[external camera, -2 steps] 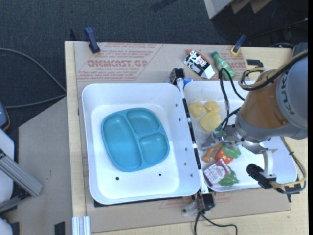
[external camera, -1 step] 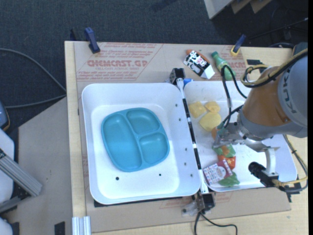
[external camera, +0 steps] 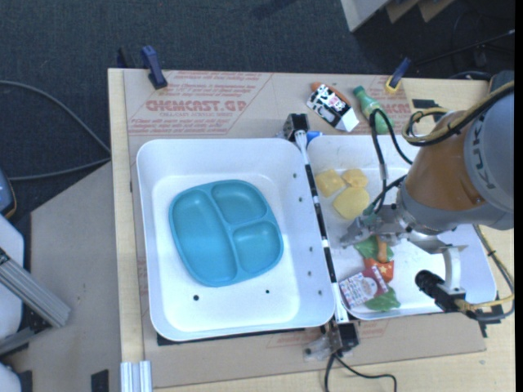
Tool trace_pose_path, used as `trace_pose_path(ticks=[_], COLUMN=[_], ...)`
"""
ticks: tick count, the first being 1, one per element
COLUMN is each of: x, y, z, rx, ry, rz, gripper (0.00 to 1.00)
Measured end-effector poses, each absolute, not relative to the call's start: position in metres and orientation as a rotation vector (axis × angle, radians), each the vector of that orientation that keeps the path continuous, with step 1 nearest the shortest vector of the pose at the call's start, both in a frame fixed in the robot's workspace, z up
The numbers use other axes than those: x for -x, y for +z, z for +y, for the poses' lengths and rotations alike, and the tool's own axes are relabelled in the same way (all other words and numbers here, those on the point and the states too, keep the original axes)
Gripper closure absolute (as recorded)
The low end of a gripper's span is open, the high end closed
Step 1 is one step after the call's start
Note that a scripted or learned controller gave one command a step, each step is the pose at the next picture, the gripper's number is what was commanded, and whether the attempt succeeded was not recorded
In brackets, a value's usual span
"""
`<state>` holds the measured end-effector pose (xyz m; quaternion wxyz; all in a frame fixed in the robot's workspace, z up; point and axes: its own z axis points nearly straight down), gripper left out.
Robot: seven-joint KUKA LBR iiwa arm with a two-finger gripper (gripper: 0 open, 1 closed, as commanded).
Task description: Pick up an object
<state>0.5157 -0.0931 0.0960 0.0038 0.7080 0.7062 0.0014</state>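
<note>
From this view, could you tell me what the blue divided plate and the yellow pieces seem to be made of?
The blue divided plate looks like moulded plastic: uniform colour, soft sheen, rounded compartment ridges. The yellow pieces look like matte foam or soft plastic toy food; that is uncertain.

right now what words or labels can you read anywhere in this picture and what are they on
"CHEMCAST GP", large red print, repeated, on the brown board under the bins.
Smaller red lines on the same board: too blurred to read.
"KU", part of a longer word, on the arm.
Red and white packet in the right bin: has print, too small to read.
Black and white box on the board: markings unreadable.
</note>
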Motion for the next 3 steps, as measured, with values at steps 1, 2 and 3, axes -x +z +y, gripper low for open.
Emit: trace_pose_path(ticks=[1, 2, 3], x=[-0.516, -0.558, -0.581], y=[0.106, 0.085, 0.185], z=[-0.093, -0.11, -0.045], rx=[-2.218, -2.22, -2.22], ry=[0.006, 0.001, 0.002], rz=[2.212, 2.22, 2.223], gripper=[1.0, 1.0, 1.0])
